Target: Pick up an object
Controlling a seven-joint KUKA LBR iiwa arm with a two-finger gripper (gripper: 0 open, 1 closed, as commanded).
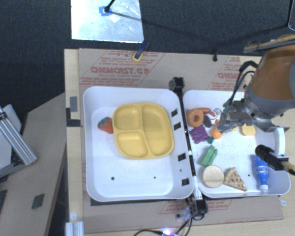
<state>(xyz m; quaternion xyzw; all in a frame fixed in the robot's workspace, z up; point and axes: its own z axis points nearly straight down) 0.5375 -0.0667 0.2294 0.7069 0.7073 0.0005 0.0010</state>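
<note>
My gripper [225,121] hangs low over the upper middle of the right bin [273,191]. Directly at its tip lies a small orange carrot-like piece [216,132], partly covered by the tool. Close by are a brown donut [195,117], a purple grape bunch [200,134] and a white-and-red item [214,114]. A yellow cheese piece [248,130] lies just right of the gripper. Nothing is visibly lifted off the bin floor.
Lower in the right bin lie a green pickle [208,156], a round cracker [212,176], a pizza slice [234,179] and a blue bottle [260,171]. The left bin [96,181] holds a yellow divided plate [140,130] and a strawberry [105,125].
</note>
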